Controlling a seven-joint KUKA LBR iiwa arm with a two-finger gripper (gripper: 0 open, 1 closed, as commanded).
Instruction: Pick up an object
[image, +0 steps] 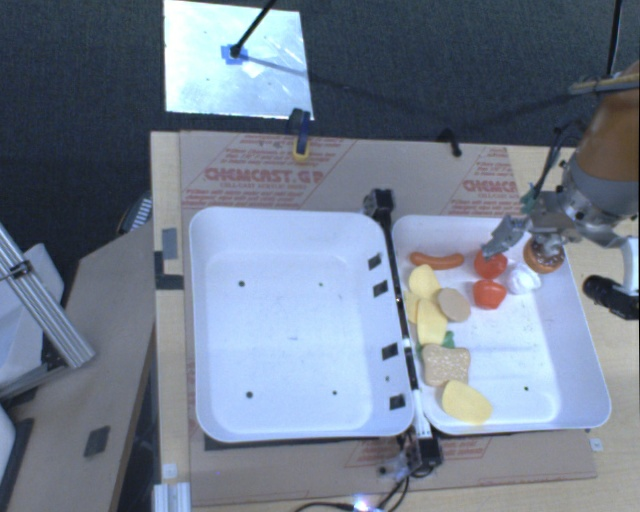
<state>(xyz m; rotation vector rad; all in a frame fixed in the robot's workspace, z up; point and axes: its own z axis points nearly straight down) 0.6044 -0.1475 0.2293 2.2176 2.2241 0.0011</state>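
Observation:
My gripper (522, 240) hangs over the far part of the right bin (570, 350), open, with nothing between its fingers. One finger (499, 241) is just above a red tomato (490, 266); the other is near a brown round piece (545, 261). A second red piece (489, 294) and a small white piece (522, 281) lie just in front of the gripper. An orange sausage (437, 260) lies to the left.
Yellow pieces (426, 283) (431, 323) (466, 401), a tan disc (454, 305) and a brown cracker (445, 363) crowd the right bin's left side. The left bin (290, 320) sits beside it, with a black divider (392, 290) between them.

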